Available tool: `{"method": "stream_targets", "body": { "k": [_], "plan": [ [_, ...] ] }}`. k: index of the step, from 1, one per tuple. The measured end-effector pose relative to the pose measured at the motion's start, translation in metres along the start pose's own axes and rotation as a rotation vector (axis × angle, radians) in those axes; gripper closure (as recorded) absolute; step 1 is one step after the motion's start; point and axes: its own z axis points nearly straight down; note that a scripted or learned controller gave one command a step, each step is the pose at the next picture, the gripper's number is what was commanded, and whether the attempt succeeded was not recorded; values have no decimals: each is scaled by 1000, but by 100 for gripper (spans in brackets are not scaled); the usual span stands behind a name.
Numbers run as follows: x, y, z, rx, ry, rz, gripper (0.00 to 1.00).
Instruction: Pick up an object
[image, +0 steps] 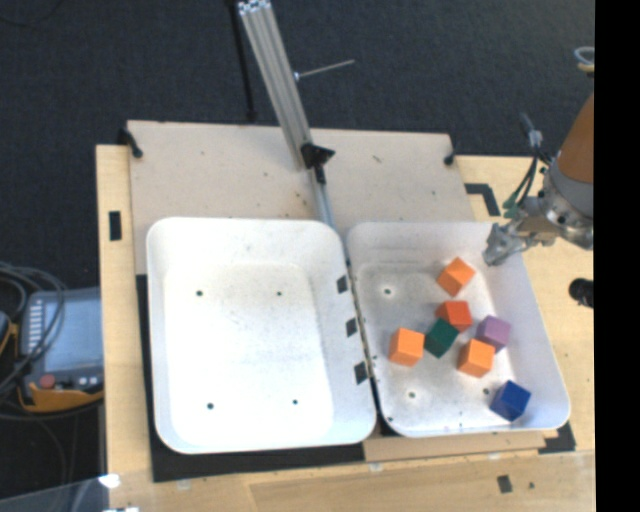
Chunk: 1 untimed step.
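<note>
Cubes lay clustered in the right bin (530, 300): an orange cube (456, 275) nearest its far right corner; a red cube (455, 314), a green cube (441, 338) and a purple cube (494, 331) packed close at the middle; two more orange cubes (407, 346) (477, 357) flanking them; a blue cube (511, 399) near the front right corner; the left bin (170, 250) sat alongside. The gripper (497, 246) hung over the right bin's far right rim, gripping nothing; whether its fingers were parted or closed I could not tell. Descending there risked striking the rim; a grasp into the tight cluster risked nudging neighbours and closing on nothing.
</note>
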Motion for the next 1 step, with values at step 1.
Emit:
{"method": "stream_targets", "body": {
  "k": [1],
  "plan": [
    [4, 2, -64, -1, 0, -1, 100]
  ]
}}
